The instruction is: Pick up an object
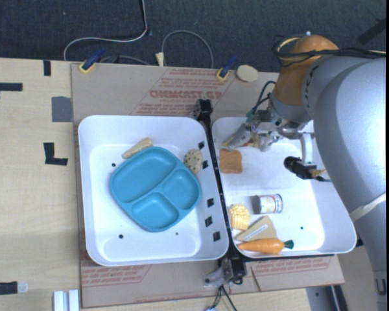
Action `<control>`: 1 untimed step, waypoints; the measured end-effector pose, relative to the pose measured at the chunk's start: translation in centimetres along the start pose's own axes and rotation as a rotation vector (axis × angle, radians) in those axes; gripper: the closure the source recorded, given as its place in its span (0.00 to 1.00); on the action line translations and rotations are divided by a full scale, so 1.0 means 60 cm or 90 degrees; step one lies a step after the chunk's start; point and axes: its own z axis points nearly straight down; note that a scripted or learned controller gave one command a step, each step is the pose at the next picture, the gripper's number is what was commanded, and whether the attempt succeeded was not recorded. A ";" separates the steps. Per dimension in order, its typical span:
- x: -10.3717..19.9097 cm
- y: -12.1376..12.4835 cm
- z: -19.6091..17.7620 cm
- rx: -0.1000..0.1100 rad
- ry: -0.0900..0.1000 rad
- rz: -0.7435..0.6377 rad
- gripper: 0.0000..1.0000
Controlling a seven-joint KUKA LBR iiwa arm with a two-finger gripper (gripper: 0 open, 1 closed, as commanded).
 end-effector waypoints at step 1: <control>0.030 -0.005 0.002 0.001 -0.009 0.004 0.00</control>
